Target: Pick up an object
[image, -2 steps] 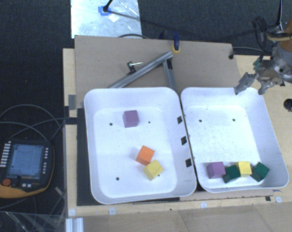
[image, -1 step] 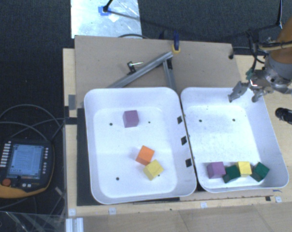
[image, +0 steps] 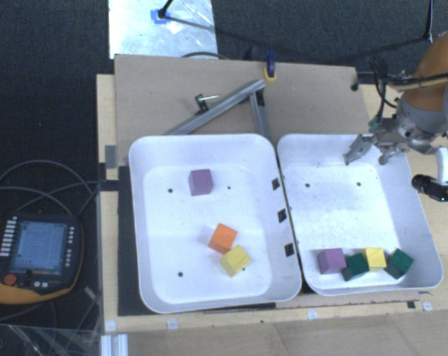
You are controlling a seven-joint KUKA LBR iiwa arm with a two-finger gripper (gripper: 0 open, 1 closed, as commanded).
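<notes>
You see the arm (image: 432,87) reaching in from the right, its pincer (image: 372,150) hanging over the far rim of the right bin (image: 402,199), fingers spread apart and clamped on nothing; below it the bin floor lies bare, open room; toward the near wall sit a purple cube (image: 331,259), two green cubes (image: 354,266) and a yellow cube (image: 375,257), well apart from the pincer.

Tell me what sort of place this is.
Probably a robotics lab bench: two white bins of coloured cubes, a teach pendant on the floor, and the arm's gripper over the right bin.
</notes>
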